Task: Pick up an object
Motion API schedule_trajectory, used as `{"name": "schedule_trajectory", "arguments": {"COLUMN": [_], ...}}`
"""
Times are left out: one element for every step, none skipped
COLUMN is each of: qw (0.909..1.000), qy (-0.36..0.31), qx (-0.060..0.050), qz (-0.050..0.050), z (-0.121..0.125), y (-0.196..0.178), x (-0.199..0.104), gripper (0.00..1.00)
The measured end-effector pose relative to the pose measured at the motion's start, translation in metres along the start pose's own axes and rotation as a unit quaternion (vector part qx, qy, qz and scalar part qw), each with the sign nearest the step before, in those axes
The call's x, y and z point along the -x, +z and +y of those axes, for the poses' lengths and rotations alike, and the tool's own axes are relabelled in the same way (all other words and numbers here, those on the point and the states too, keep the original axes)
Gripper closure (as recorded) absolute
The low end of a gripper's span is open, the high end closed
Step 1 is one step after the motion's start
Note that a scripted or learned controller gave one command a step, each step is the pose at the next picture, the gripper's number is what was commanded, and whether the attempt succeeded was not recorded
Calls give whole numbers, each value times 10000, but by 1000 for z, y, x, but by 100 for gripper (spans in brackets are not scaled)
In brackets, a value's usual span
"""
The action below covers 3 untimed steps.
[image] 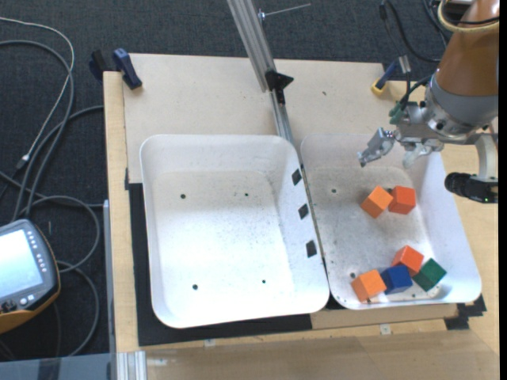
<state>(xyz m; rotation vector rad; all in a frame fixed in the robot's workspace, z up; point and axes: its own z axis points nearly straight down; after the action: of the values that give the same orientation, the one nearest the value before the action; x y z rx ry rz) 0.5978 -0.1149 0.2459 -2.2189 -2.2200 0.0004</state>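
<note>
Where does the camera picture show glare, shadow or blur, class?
Camera view: even light, soft glare on the left bin rim; faint shadows beside the orange blocks; the gripper looks slightly blurred; the blue block is sharp.

floor: dark grey carpet (174, 14) | bench: pale wooden board (198, 93) | black cables (47, 117) trail at left | slanted aluminium rail (245, 22) crosses above

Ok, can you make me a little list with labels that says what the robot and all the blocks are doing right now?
gripper: above the right bin's far end, fingers apart, holding nothing
pair below the gripper: orange block touching red-orange block
near corner cluster: orange block, blue block, red-orange block, green block
left bin: white, speckled
</note>
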Motion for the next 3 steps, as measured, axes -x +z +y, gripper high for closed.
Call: {"name": "schedule_trajectory", "arguments": {"qw": [10000,10000,9999], "qy": [14,13,14], "qx": [-35,86,149], "qz": [-1,-48,-77], "z": [-2,-4,-8], "y": [121,123,126], "x": [37,27,19], "gripper": [0,0,0]}}
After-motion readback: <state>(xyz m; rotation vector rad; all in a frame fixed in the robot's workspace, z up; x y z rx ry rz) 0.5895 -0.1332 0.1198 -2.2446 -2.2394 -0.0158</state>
